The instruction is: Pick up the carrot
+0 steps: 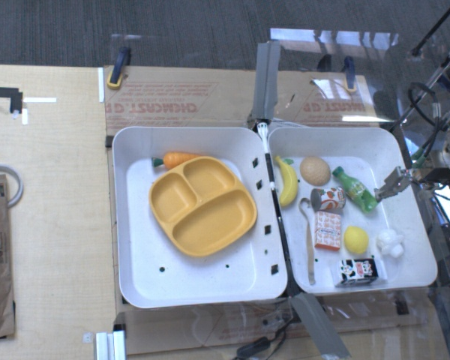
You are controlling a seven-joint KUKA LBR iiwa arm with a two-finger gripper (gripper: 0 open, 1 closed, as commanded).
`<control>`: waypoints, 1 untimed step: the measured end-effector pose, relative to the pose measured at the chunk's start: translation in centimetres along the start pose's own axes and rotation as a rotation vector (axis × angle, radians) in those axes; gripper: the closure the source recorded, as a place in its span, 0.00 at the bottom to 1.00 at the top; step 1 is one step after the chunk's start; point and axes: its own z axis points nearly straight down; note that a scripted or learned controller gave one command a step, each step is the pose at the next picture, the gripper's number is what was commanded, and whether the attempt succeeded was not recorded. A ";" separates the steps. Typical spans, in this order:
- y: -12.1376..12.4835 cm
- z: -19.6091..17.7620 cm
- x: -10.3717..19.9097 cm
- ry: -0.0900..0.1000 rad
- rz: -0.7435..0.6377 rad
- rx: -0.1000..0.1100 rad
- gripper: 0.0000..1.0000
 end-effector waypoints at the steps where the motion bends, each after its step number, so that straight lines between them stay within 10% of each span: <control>1: 3.9 16.0 1.6 0.000 -0.016 -0.004 0.00</control>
